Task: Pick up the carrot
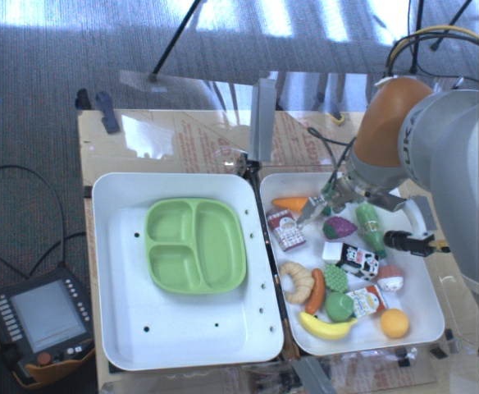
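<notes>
The carrot (290,204), small and orange, lies at the far left of the right bin (433,302), close to its back wall. My gripper (318,208) hangs just to the carrot's right, low over the bin, with its fingers (308,213) apart and pointing down and to the left. The left finger is close to the carrot's right end. Nothing is held between the fingers.
Close by are a red and white carton (286,230), a purple vegetable (338,227) and a green vegetable (369,224). Nearer the front lie a croissant (297,281), a banana (327,327) and an orange (394,323). The left bin (116,302) holds a green divided plate (196,245).
</notes>
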`<state>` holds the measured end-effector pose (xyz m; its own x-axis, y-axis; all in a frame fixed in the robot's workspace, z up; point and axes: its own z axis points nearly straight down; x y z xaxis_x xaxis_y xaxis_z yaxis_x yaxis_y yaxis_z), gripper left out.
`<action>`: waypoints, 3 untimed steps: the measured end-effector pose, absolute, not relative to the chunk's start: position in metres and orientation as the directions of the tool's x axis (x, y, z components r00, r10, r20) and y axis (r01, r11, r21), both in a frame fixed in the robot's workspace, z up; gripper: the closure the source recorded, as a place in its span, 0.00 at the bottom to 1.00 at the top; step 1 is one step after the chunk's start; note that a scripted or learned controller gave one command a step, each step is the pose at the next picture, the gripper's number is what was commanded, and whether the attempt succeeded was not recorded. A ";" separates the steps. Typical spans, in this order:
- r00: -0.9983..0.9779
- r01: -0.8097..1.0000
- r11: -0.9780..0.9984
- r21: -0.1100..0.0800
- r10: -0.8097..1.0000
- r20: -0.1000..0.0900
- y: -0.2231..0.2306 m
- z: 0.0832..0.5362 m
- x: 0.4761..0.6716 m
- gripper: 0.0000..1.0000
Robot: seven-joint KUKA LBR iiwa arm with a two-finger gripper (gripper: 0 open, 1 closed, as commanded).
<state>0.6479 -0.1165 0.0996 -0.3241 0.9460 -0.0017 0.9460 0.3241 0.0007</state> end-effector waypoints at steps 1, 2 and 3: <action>0.039 0.999 -0.039 0.006 0.999 -0.006 -0.094 0.093 0.647 0.00; 0.402 0.915 -0.402 0.007 0.915 0.000 -0.085 0.093 0.647 0.00; 0.394 0.919 -0.394 0.005 0.919 0.003 -0.081 0.101 0.649 1.00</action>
<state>0.6486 -0.0810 0.1012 0.3944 0.9189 0.0026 0.9189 -0.3944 0.0048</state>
